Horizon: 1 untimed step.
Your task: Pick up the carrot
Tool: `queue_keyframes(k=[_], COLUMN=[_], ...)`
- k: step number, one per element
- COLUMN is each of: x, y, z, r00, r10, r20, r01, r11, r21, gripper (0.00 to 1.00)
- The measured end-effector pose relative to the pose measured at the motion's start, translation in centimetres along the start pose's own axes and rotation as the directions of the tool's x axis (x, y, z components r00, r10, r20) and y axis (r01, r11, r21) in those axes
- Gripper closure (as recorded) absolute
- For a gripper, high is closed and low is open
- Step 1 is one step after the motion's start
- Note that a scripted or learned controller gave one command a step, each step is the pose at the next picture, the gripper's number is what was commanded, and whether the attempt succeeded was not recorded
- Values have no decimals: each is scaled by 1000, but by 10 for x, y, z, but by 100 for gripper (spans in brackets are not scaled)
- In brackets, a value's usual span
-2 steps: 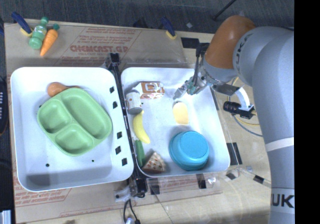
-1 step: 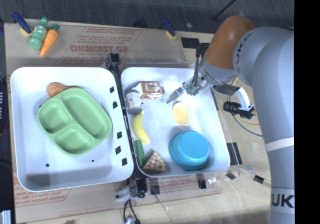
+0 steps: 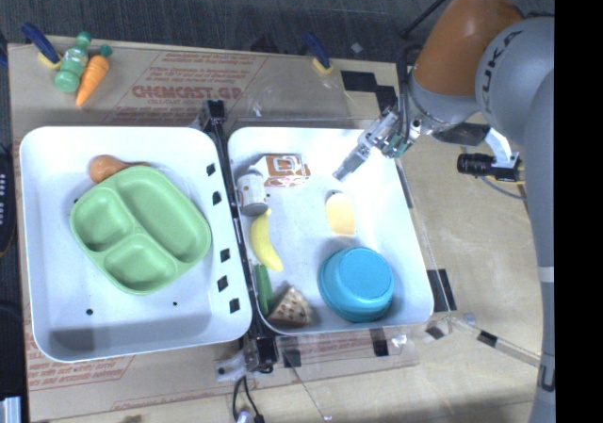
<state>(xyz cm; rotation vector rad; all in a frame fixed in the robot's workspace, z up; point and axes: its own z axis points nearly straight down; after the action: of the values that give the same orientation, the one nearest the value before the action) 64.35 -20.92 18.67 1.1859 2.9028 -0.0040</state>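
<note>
An orange carrot [image 3: 91, 79] with a green top lies on the brown board beyond the left bin's far-left corner, outside both bins, next to a green toy bottle [image 3: 69, 68]. My gripper [image 3: 350, 165] hangs over the far part of the right bin [image 3: 415, 242], pointing down and left, far to the right of the carrot. Nothing shows at its tip. A rounded orange object [image 3: 106, 167] lies in the left bin [image 3: 47, 252], partly hidden behind the green plate; I cannot tell what it is.
The left bin holds a green divided plate [image 3: 141, 223]. In the right bin are a blue bowl [image 3: 356, 282], a banana [image 3: 264, 242], a pale yellow piece [image 3: 341, 214], a small can [image 3: 250, 190], a printed packet [image 3: 285, 169] and a wedge-shaped item [image 3: 292, 308].
</note>
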Motion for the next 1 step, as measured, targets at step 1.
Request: queue_keyframes(k=[1], x=[23], y=[-5], z=[95], r00=[1000], r10=[-20], r20=[-9], r01=[20], r11=[1000], r21=[7], gripper=[0])
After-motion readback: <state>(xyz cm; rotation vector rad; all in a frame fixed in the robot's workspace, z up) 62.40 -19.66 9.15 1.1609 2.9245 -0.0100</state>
